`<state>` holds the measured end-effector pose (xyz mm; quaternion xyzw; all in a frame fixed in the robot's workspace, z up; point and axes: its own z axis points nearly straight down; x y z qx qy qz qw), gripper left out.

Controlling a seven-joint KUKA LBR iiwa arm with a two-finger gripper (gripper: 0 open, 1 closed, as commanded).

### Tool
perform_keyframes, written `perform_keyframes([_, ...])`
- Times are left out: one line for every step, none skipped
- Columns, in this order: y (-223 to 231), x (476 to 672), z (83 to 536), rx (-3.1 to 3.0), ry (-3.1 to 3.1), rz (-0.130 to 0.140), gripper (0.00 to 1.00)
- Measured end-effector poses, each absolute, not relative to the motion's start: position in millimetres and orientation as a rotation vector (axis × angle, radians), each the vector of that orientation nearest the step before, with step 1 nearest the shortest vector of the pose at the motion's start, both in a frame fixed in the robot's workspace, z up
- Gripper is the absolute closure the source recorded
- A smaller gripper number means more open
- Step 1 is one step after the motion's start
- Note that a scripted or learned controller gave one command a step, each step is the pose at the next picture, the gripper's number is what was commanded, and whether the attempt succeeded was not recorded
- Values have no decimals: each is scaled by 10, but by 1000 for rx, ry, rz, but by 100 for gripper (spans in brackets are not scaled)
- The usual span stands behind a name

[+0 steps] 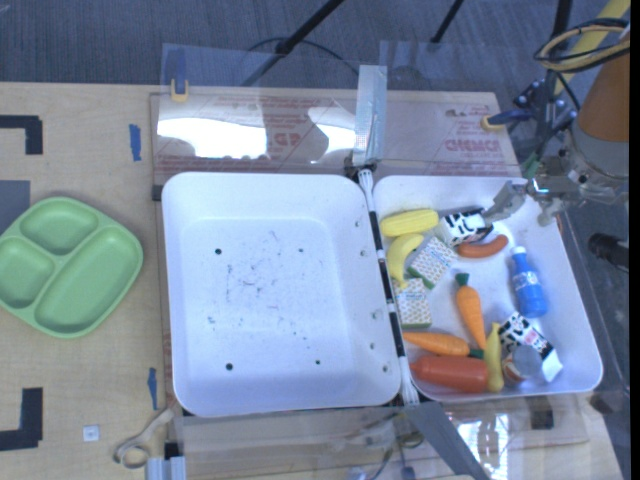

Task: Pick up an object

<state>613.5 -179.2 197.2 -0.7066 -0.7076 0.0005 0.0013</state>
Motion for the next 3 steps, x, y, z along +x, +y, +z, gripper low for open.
perform_keyframes([-2137, 5804, 969, -2192, -2227, -10, 0])
perform_keyframes([-2125, 5800, 897, -2083, -2343, -22, 0])
perform_keyframes([-2160, 5807, 960, -2091, -2348, -15, 100])
